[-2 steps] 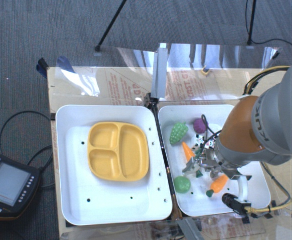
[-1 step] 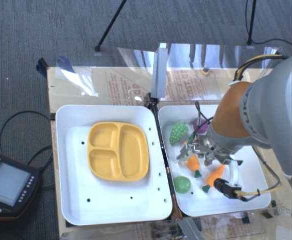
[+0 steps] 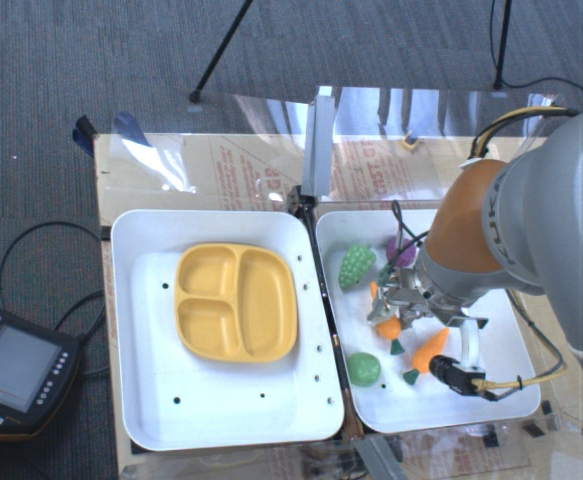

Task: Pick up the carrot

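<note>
Orange tapered plastic carrot point(image 3: 430, 349) lies unlifted in your right white bin point(image 3: 516, 393); pincer point(image 3: 396, 311) state you cannot tell; next, close on it.

Bulky grey arm point(image 3: 546, 208), broad orange band point(image 3: 466, 230) above the wrist, black and yellow cables point(image 3: 506, 123) trailing alongside

The right bin point(image 3: 523, 363) is crowded around the carrot point(image 3: 430, 350) by toys and the arm point(image 3: 491, 238). Open floor is left along the left bin point(image 3: 151, 388) edges.
</note>
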Controlling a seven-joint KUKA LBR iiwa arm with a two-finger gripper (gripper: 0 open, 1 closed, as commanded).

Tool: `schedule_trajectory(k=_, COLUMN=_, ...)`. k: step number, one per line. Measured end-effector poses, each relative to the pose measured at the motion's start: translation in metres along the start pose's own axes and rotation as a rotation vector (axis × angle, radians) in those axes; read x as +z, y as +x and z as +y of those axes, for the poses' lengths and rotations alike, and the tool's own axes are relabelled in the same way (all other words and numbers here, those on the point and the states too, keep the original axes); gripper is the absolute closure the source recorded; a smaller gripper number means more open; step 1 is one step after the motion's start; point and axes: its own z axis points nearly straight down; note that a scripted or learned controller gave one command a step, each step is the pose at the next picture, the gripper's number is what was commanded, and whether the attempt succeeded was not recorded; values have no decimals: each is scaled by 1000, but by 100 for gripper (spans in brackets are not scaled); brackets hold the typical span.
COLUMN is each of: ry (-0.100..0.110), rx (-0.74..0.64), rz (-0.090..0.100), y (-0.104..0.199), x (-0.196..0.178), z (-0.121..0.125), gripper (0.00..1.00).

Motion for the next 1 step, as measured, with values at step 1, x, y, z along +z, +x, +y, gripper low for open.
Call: schedule_trajectory(k=1, ry=-16, rx=36, rz=-1, y=66, x=-98, z=48, gripper=100)
